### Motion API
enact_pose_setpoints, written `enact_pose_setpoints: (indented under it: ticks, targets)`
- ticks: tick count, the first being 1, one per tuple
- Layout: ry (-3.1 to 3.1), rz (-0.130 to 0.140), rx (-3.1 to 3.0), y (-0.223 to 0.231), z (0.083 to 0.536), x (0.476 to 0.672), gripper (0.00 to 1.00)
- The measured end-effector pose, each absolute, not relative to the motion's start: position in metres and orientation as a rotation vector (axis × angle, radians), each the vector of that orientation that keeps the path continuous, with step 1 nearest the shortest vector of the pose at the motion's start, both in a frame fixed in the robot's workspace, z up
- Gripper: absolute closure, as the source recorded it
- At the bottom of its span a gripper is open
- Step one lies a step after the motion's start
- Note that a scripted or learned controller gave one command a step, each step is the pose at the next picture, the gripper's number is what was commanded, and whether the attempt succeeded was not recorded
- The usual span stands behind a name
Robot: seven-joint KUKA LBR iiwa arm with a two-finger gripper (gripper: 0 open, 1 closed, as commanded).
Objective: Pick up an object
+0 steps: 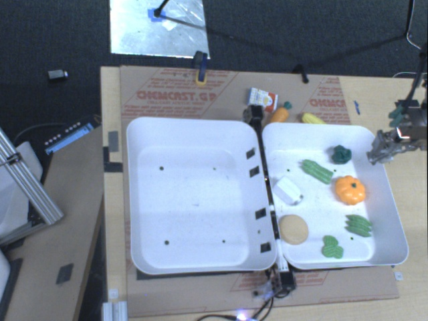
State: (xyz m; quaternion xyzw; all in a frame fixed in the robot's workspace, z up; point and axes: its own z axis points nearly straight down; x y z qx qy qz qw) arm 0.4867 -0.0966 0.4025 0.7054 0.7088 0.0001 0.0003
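Nearest, green toy [332,247] and tan round cookie [293,229] lie in right bin [391,209], with orange pumpkin [350,189], white block [288,191], green cucumber [316,171] and dark green piece [342,154]. Gripper [382,150] hovers at bin's upper right rim, holding nothing; can't tell finger spread. Likely approach step: next, descend over one object. Cardboard under bins reads "CHEMCAST GP"

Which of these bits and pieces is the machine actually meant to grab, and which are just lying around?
Part of the job, all in the right bin:
orange pumpkin
long green vegetable
dark green lump
white block
tan disc
two small green pieces
gripper at the bin's right edge

Just lying about:
carrot and yellow piece behind the bins
left bin
yellow clamp
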Motion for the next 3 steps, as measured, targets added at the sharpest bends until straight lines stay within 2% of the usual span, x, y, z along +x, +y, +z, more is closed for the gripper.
enact_pose_setpoints:
  ticks: [1, 2, 3]
  targets:
    - [2.224, 0.006, 2.21, -0.084, 0.425, 0.537, 1.0]
    - [2.228, -0.001, 2.217, -0.064, 0.397, 0.485, 1.0]
    - [2.224, 0.003, 2.213, -0.064, 0.397, 0.506, 1.0]
